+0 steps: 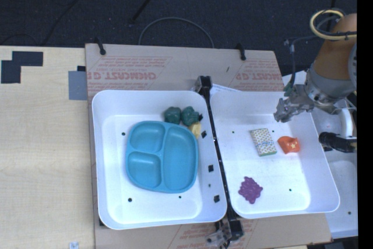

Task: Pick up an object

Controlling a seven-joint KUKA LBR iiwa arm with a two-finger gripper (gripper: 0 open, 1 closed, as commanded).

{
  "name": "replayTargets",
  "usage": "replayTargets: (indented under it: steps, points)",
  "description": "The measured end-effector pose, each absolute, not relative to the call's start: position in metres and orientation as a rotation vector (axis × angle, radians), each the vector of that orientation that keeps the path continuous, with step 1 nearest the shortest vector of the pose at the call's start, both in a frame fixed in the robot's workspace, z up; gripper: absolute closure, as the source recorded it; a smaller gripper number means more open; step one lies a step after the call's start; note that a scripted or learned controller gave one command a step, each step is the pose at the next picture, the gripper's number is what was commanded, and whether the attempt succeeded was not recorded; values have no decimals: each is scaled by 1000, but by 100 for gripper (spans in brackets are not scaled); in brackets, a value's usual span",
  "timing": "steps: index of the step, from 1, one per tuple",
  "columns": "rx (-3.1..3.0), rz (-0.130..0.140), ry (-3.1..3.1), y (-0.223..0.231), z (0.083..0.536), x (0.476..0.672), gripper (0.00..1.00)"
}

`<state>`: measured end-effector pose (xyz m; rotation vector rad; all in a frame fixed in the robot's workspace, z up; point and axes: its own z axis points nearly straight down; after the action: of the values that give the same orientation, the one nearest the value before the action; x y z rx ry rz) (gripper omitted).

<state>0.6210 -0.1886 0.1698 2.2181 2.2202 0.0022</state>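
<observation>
Blue divided plate [162, 156] fills left bin [111, 125]. Right bin [317, 195], centre-right: patterned card box [263, 141], purple grape cluster [250, 189], orange toy [289, 144] (smallest). Claw [284, 110] sits above-right of the box, apart from it; grip state unreadable.

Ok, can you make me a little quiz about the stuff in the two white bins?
1. True or false: the blue divided plate lies in the right bin.
2. Which thing lies nearest the orange toy? A) the purple grape bunch B) the small patterned card box C) the green broccoli pieces
3. Fill the gap: the gripper hangs over the far right part of the ____ bin.

Key: 1. False, it lies in the left bin. 2. B. 3. right.
</observation>
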Motion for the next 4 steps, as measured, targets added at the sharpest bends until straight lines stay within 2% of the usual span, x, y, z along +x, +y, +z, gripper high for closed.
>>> replayTargets:
  steps: [1,2,4]
  points:
    - [2219,1,2222,-190,209,621,100]
    - [2221,-3,2228,-142,203,615,100]
    - [2218,1,2229,-20,222,614,100]
